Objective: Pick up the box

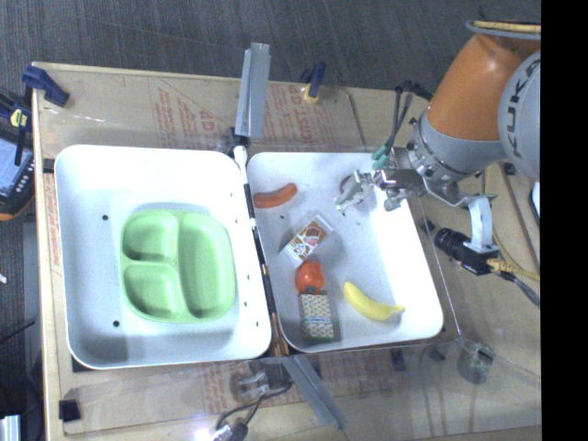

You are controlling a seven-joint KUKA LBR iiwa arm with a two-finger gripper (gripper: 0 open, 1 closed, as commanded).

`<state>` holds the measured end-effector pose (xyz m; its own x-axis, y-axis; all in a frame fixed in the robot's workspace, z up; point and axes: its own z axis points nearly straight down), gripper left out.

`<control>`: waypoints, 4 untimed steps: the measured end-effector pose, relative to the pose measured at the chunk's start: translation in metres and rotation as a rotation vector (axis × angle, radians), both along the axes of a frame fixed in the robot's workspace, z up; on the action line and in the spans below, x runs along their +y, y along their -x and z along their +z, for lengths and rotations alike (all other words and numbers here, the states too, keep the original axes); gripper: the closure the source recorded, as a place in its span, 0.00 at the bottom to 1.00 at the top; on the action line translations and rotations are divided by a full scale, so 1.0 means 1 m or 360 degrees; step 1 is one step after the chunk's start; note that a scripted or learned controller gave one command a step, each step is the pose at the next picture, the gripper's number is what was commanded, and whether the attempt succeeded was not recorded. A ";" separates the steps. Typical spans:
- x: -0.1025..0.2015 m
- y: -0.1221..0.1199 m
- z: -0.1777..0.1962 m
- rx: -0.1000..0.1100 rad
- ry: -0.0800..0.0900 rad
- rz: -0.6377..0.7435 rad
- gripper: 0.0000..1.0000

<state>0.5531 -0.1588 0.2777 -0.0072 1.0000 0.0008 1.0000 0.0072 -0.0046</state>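
Fingers [354, 191] of your gripper hang over the far part of the right bin [418, 246], spread apart with nothing between them. Your arm [478, 99] reaches in from the right, its orange band bulging above the wrist and the grey wrist angled down toward the bin.

Your box [308, 240] lies tilted near the middle of the right bin, well apart from the fingers, showing a white and red-brown printed face; you cannot read its print. A sausage [275, 195] lies by the bin's far left wall, between the fingers and that wall. Just in front of the box sits a red tomato [310, 277], and touching the tomato's near side is a patterned carton [317, 317]. A banana [372, 303] rests beside them toward the near right corner.

In the left bin [83, 246] you have a green divided tray [177, 265]. On the bench [138, 108] faint red printed lettering shows, too small to read.
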 end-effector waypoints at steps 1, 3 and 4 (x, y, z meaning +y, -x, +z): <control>-0.049 -0.032 -0.020 -0.0003 0.0000 0.0068 0.00; 0.035 -0.023 -0.187 0.0001 0.0001 0.0030 0.00; 0.043 -0.081 -0.183 -0.0012 0.0010 0.0620 0.00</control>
